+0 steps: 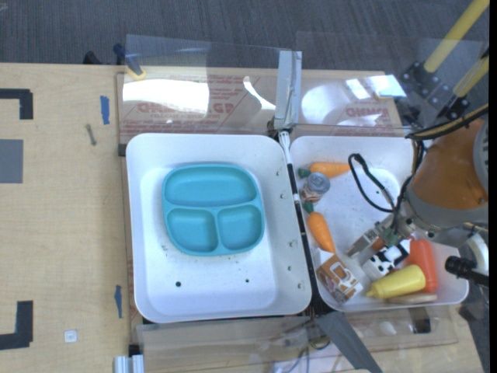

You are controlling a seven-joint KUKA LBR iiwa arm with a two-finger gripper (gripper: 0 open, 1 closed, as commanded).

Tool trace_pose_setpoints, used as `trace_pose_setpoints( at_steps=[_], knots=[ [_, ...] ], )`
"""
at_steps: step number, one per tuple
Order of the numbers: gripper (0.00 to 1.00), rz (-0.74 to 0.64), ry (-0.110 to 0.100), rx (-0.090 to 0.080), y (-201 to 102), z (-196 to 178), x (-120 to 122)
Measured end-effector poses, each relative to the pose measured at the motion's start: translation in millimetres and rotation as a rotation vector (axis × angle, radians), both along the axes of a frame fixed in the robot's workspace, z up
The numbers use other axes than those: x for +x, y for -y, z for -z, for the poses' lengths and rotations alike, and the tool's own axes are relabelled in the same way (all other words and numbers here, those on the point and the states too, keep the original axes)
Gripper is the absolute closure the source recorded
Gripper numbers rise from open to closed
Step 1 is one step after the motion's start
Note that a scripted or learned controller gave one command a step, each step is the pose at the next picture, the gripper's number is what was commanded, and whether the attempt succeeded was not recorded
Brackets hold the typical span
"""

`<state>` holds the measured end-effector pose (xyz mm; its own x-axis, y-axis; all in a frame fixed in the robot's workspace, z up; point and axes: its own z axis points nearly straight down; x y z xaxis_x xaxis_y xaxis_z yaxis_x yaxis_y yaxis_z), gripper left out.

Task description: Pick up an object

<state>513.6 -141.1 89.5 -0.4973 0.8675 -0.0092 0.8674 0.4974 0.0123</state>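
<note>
Right bin [342, 148]: claw [378, 241] just above cow toy [384, 259].

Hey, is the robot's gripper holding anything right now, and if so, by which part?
It cannot be told. The gripper is low in the right white bin, just above the small black-and-white toy, but the view does not show anything gripped.

camera view | fixed overhead | slanted down | spans both bins [147, 208] | mid-range

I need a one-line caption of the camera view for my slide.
KUKA arm's gripper low in the right bin among toy carrots; a blue divided plate in the left bin.
</note>
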Motion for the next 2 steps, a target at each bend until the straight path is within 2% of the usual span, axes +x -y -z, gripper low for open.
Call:
trace_pose_setpoints(
  at_steps=[1,2],
  knots=[
    [1.00,-0.001,0.011,-0.005,1.6,-12.5,3.3],
    [1.00,0.010,0.000,0.004,-79.0,-146.3,23.6]
  ],
)
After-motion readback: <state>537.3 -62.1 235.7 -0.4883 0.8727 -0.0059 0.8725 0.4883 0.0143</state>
